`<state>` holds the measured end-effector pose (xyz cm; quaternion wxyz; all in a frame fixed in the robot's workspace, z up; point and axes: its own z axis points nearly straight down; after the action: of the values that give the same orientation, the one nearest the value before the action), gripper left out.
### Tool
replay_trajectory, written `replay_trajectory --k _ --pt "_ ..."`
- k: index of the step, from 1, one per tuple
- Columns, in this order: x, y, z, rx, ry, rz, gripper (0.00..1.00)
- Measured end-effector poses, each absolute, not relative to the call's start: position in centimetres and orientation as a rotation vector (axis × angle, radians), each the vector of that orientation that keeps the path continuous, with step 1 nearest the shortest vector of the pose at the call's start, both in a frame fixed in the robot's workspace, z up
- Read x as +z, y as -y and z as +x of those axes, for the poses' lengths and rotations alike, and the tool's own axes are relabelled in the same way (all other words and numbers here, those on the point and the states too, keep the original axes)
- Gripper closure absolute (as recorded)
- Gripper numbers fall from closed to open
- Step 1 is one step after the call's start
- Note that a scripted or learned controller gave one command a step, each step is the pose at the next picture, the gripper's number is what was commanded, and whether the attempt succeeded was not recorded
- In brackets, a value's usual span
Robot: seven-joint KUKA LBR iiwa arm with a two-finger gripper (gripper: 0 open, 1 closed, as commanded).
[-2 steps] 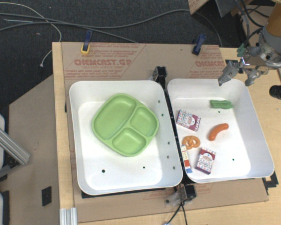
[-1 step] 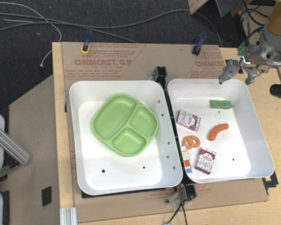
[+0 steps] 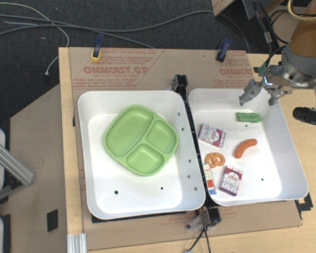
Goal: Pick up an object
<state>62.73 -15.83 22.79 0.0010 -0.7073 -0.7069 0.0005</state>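
**Arm poised over the right bin's far edge**

While the counter (image 3: 147, 62) lies under a sheet of printed cardboard, the two white bins take up most of it, side by side and touching along a black seam. Largest of the contents is the green divided plate (image 3: 141, 139), tilted a little askew in the middle of the left bin (image 3: 95, 188), with bare white floor all around it and nothing crowding its rim.

Over the far rim of the right bin (image 3: 289, 178) hangs the grey arm (image 3: 305, 46), and its end effector (image 3: 263, 92) stands with its two fingers spread apart, pinching nothing. Just below it, near the back wall, lies a small green piece (image 3: 248, 117), apart from everything else. Toward the middle rest an orange sausage (image 3: 245, 147) and a pink-and-white packet (image 3: 211, 135), well apart. Nearer the seam, a pretzel (image 3: 215, 159) sits just beside a narrow stick packet (image 3: 207, 177), and a second printed packet (image 3: 231, 181) lies near the front. The bin's right half is open floor, as is its front right corner.

Blue clamps (image 3: 97, 47) grip the cardboard's far edge.
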Motion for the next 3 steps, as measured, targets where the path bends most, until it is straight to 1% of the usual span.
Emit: replay_trajectory --k 1,2,3 --pt "18.4 16.0 62.2 0.005 2.217 -2.218 0.00" --pt "12.2 15.5 61.8 0.005 2.216 -2.216 0.00" --pt "13.8 15.5 62.1 -0.003 2.222 -2.222 1.00"
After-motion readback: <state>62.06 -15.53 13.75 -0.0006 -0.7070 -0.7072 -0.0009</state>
